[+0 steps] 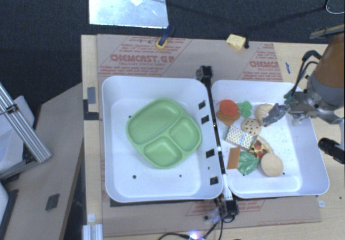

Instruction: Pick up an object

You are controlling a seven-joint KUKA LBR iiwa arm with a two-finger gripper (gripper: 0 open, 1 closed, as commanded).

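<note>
Lying clustered in the left half of the right bin: toy food. Sitting at the top of the cluster, a red tomato, with a green piece just beside it and a pale bun next along. Resting below these, a speckled cookie touching a checkered cracker. Lying lower still, a pizza slice, an orange strip, a green leaf and a round tan biscuit, all close together.

Reaching in from the right over the bin's upper part, the arm, slanting down and leftward. Pointing left, the gripper, hanging at the bun's right edge, near the cookie. Being too small and blurred, the claw's spread: cannot tell.
</note>
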